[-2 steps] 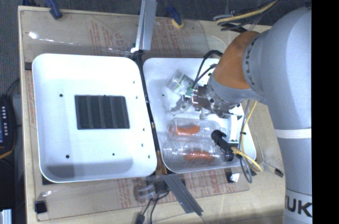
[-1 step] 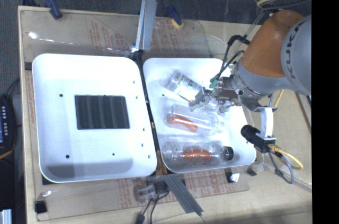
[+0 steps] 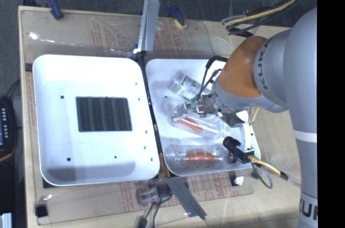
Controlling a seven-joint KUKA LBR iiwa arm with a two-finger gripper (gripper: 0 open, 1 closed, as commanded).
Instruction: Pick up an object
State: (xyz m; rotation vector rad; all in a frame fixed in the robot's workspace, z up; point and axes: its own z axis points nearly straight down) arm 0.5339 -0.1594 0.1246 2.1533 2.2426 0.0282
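Clear plastic dominates the contents of the right bin (image 3: 161,73), which sits on the worktop (image 3: 81,27) touching the left bin (image 3: 54,68) along their shared edge. My arm (image 3: 280,68) enters from the right, with the orange band (image 3: 241,75) above the wrist positioned over the right bin's far right portion. My gripper (image 3: 205,107) is lowered into the middle of this bin, directly at a clear packet with an orange piece inside (image 3: 193,124); the packet lies just beneath and to the left of the gripper. Whether my fingers are apart, together or clamped on anything cannot be determined, as the wrist housing and clutter cover them. A clear bottle with orange contents (image 3: 197,156) lies on its side along the near wall of the same bin, apart from the gripper. A small clear wrapped item with green marking (image 3: 183,84) rests toward the far side of the bin, near the gripper. The left bin has a dark ribbed rectangular panel (image 3: 104,114) at its centre. Blue clamps (image 3: 53,5) grip the worktop's far edge.
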